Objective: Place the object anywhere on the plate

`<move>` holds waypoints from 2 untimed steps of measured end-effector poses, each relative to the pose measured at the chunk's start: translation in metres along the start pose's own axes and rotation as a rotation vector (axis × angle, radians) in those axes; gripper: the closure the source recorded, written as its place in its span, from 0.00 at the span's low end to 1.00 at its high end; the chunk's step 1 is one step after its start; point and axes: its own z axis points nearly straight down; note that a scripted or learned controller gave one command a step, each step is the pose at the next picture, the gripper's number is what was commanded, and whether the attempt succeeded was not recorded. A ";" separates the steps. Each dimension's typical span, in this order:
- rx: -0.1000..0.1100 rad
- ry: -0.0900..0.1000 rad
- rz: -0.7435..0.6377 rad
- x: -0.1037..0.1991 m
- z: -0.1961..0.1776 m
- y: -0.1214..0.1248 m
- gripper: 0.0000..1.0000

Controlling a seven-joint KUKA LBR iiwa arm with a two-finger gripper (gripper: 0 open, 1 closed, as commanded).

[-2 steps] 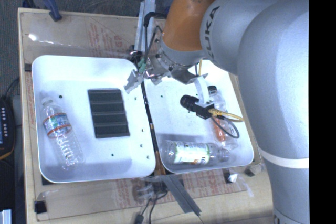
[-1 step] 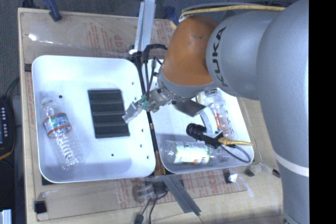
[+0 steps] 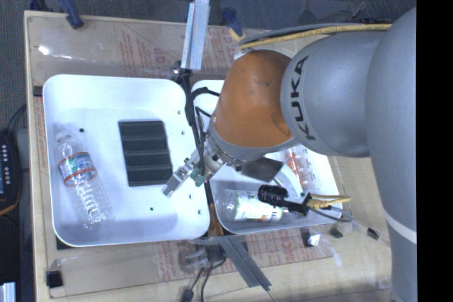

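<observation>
On the bench [image 3: 99, 39], the left bin [image 3: 106, 92] holds a clear water bottle [image 3: 79, 179] lying on its side near the left wall. To its right, in the middle of the bin, lies a dark ridged plate [image 3: 145, 152] with nothing on it. The jaws hang over the bin's right part, just beside the plate's lower right corner and well apart from the water bottle. I cannot tell whether they are parted or closed, and nothing shows between them. The grey arm [image 3: 333, 95] covers much of the right bin [image 3: 225, 221], where a labelled bottle [image 3: 244, 208] lies along the near wall.
</observation>
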 end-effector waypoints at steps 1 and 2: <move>0.000 0.001 0.016 0.022 0.000 0.007 0.00; -0.002 -0.002 -0.006 0.033 0.000 0.016 0.00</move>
